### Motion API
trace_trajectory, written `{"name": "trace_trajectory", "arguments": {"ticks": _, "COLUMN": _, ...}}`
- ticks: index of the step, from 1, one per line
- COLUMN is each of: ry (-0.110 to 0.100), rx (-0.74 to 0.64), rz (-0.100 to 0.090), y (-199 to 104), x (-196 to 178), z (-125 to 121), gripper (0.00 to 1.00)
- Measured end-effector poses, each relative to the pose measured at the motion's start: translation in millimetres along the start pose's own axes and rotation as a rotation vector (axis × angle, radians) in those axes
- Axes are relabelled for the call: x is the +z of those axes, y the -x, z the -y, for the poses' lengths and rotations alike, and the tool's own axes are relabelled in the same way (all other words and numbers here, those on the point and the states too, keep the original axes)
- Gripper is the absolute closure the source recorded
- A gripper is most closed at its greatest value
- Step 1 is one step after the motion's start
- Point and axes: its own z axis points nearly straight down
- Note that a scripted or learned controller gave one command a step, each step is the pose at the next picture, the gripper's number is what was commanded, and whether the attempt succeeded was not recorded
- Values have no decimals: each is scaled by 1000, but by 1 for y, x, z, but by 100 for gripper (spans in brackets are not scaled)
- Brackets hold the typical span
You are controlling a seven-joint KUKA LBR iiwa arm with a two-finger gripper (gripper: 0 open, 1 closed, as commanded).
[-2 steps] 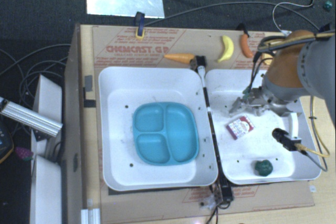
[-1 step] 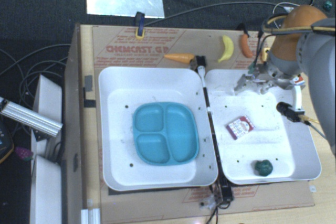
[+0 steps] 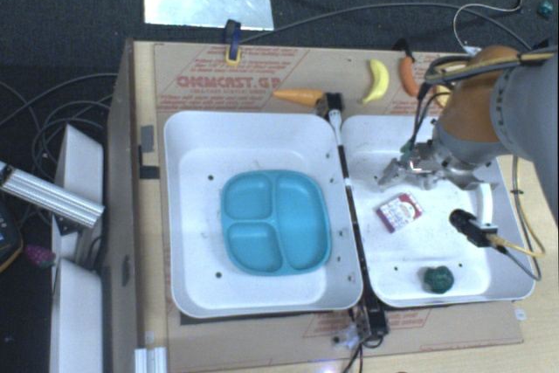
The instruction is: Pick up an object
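- Gripper (image 3: 403, 169) hangs low in the right bin (image 3: 376, 140), above and left of the red-and-white packet (image 3: 399, 212); nothing is visible between its fingers, whose spread, blurred here, cannot be told.
- Risk: the packet lies flat, so a descent may skid over it or push it aside.
- The green lump (image 3: 438, 279) near the front wall invites a rim collision.

I'm reading one line clearly: "CHEMCAST GP" in red capitals on the brown board (image 3: 262, 70) under my bins, along its far edge toward the left corner. Smaller red print is running above and below that line, too fine to read. The red-and-white packet (image 3: 399, 212) in the right bin (image 3: 507, 279) is showing markings, but they're blurring out.
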Motion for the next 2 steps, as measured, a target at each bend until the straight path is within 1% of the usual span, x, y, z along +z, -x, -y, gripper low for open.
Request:
{"name": "trace_trajectory", "arguments": {"ticks": 1, "ry": -1, "rx": 1, "rz": 0, "y": -23, "x": 0, "z": 42, "gripper": 0}}
{"name": "trace_trajectory", "arguments": {"ticks": 2, "ry": 1, "rx": 0, "rz": 0, "y": -23, "x": -10, "z": 41, "gripper": 100}}
